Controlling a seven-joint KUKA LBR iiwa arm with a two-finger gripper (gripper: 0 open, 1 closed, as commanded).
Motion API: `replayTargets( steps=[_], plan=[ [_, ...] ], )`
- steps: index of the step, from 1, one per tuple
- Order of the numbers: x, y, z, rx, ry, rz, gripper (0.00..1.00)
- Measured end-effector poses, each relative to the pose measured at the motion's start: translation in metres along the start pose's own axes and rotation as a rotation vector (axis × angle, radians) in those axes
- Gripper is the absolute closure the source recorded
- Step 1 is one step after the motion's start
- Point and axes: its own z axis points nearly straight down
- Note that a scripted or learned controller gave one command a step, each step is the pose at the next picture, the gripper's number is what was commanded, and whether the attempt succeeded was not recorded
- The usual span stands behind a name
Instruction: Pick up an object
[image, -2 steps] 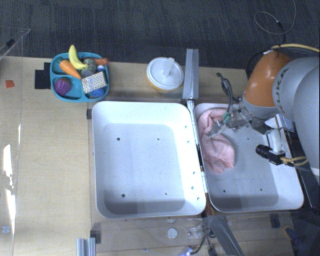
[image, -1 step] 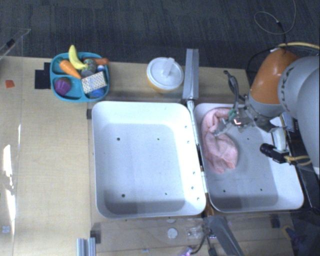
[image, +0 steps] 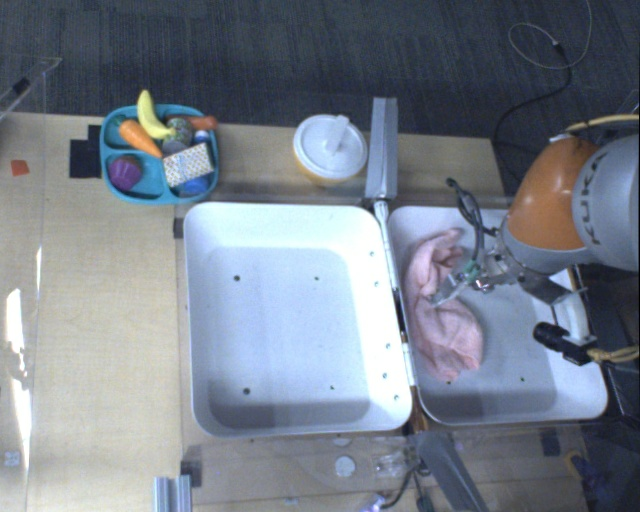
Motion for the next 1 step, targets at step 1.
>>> replayTargets(
  steps=[1],
  plan=[
    [0.0015,0.0599,0.0026,0.006,0.003,0.190,0.00]
  ],
)
